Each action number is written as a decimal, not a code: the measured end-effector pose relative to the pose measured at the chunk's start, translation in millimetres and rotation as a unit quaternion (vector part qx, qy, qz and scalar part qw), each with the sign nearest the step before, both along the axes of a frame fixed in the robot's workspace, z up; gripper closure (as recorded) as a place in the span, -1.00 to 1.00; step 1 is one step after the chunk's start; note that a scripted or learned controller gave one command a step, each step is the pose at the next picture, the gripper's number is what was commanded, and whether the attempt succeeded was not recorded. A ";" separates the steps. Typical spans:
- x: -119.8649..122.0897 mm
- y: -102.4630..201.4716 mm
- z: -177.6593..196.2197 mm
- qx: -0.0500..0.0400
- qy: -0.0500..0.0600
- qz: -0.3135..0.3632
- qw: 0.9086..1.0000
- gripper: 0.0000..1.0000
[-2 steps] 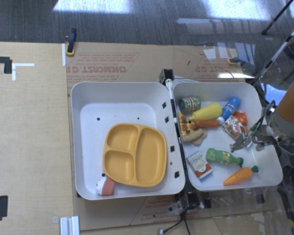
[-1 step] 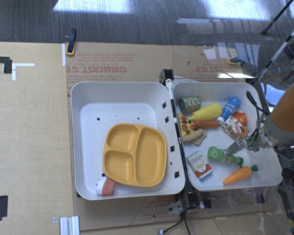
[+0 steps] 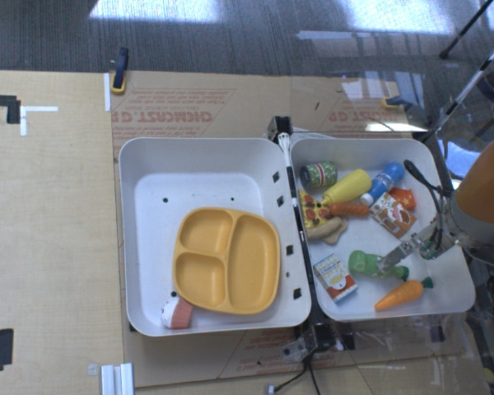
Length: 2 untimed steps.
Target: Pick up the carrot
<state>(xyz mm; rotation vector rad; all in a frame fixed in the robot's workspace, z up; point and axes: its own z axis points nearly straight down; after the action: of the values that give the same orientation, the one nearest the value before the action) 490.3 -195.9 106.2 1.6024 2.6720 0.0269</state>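
Claw (image 3: 393, 259) over rt bin (image 3: 453, 299), carrot (image 3: 399, 294) inside.

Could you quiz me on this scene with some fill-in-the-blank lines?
1. The carrot lies in the ___ bin.
2. The tray in the left bin is coloured ___.
3. The tray has ___ compartments.
4. The gripper hovers by the ___ toy above the carrot.

Missing words: right; yellow; three; green
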 end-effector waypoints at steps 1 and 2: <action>-9.6 13.6 -13.1 -0.005 0.012 0.208 0.978 -1.00; -10.2 35.5 -13.9 -0.007 0.012 0.338 0.941 -1.00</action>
<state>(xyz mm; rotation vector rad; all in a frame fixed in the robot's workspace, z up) 480.1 -160.4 92.2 0.6084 3.0775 0.0005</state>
